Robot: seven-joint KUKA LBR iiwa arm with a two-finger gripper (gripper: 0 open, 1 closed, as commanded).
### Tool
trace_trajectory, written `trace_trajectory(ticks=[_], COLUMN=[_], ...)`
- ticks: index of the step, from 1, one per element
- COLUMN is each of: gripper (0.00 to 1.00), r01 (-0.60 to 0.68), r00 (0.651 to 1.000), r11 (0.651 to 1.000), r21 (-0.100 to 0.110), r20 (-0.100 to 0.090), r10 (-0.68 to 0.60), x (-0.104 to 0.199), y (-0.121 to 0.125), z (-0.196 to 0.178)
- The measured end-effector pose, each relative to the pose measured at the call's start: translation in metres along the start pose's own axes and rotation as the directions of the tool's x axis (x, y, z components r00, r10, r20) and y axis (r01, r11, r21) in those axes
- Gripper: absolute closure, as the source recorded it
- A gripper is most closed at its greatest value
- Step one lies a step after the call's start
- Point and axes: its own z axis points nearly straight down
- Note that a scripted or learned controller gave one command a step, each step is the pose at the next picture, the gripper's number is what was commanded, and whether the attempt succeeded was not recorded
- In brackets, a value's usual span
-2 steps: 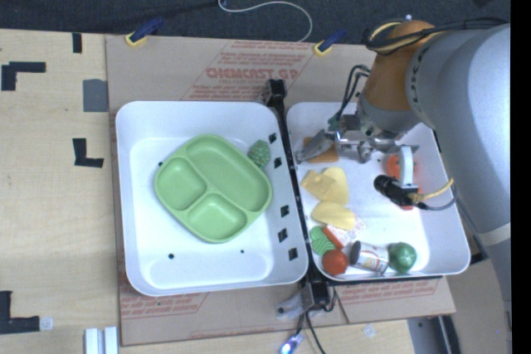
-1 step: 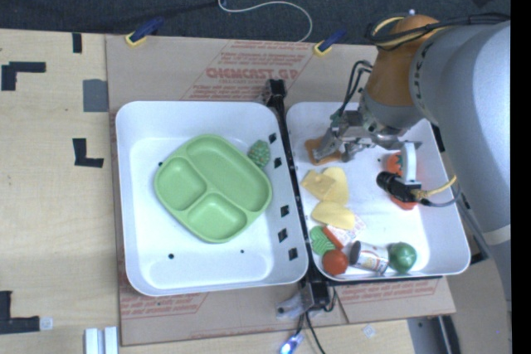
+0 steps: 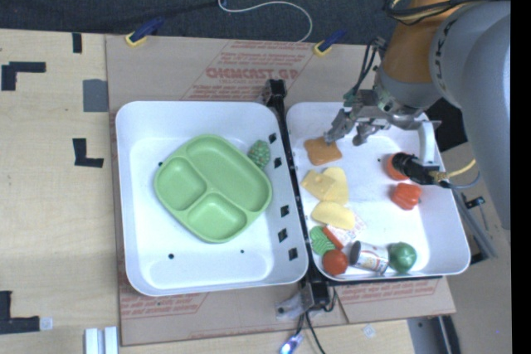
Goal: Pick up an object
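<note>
Claw (image 3: 352, 131) above orange piece (image 3: 322, 151); grip unclear.

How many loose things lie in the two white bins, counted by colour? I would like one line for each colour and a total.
Green: 4 (divided plate, small lumpy piece, ball, striped piece)
Yellow: 2 (pieces)
Orange-brown: 1 (flat piece)
Red or orange-red: 3 ()
White: 1 (small bottle)
Total: 11

Arm (image 3: 477, 62) cut off at right edge; tool (image 3: 353, 128) fingertip gap indistinct.
</note>
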Motion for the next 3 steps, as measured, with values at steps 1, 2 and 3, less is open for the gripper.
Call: trace_trajectory(ticks=[1,2,3], gripper=[1.00,1.00,1.00], r01=[0.000,0.000,0.004], r00=[1.000,1.000,1.000], r11=[1.000,1.000,1.000], r21=[0.001,0.001,0.005], r20=[0.000,0.000,-0.001], r10=[0.000,0.000,-0.004], x=[0.003,0.003,0.053], y=[-0.003,-0.002,-0.024], z=[-0.042,-0.071,-0.075])
